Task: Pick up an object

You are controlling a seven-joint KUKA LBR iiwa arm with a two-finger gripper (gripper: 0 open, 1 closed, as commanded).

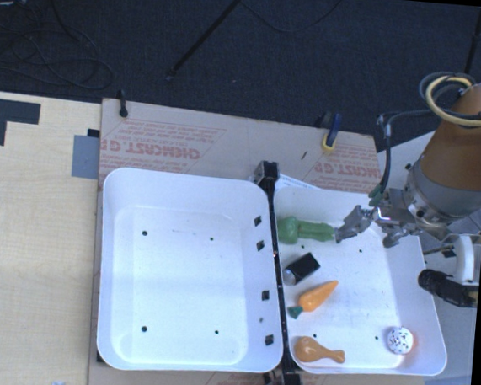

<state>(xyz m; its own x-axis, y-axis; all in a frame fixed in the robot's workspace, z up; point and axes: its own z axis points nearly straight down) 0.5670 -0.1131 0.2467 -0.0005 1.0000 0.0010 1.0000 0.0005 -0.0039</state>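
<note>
Green toy lies in the right bin near the divider, just beside the gripper; whether the jaws are apart I cannot tell. Better to descend centred over it and close across its narrow side

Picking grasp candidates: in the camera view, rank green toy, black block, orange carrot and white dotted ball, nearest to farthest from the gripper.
Measured from the gripper over the right bin:
1. green toy, just left of it, by the divider.
2. black block, below and left.
3. orange carrot, further down, mid-bin.
4. white dotted ball, near the bin's lower right corner.
</note>
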